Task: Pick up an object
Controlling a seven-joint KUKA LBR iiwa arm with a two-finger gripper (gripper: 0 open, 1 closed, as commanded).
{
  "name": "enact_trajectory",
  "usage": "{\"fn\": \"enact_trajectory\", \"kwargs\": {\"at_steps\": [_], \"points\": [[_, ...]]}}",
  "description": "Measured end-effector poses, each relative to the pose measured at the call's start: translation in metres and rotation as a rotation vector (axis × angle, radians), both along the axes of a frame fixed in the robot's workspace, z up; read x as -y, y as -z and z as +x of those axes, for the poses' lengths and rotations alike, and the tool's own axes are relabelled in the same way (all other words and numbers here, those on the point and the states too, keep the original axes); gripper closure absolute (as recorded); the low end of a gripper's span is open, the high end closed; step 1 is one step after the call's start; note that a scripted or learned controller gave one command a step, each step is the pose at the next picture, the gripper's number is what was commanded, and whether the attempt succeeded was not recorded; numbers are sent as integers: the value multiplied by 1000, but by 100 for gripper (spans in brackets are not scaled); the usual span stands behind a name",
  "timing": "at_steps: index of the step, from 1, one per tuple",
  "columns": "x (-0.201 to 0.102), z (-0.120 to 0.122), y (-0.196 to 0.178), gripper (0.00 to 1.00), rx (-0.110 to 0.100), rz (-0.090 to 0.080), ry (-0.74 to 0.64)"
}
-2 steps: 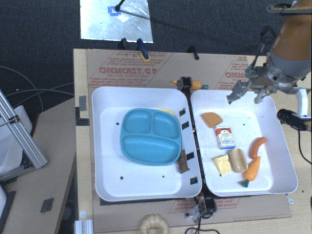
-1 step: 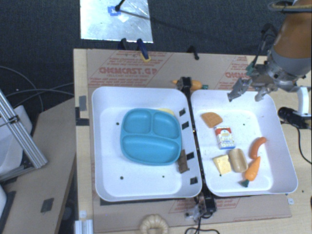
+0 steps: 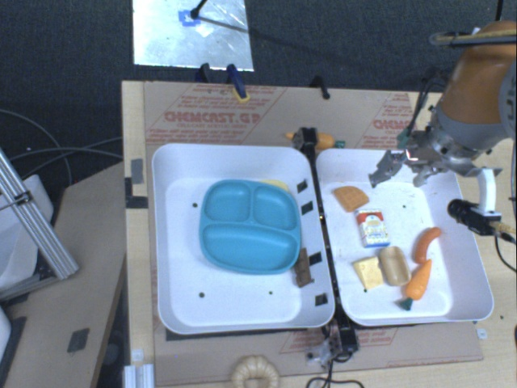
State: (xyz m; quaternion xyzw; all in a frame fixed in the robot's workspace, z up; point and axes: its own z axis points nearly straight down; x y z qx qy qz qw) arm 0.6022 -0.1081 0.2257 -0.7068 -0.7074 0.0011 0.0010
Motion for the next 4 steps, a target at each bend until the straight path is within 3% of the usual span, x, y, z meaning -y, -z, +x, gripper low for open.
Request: {"fn": "enact_trajectory", "kwargs": {"at_steps": [2, 3, 4], "points": [[10, 5, 107, 0, -1, 0, 0], [9, 5, 143, 0, 1, 0, 0], [10, 6, 130, 100, 6, 0, 0]]}}
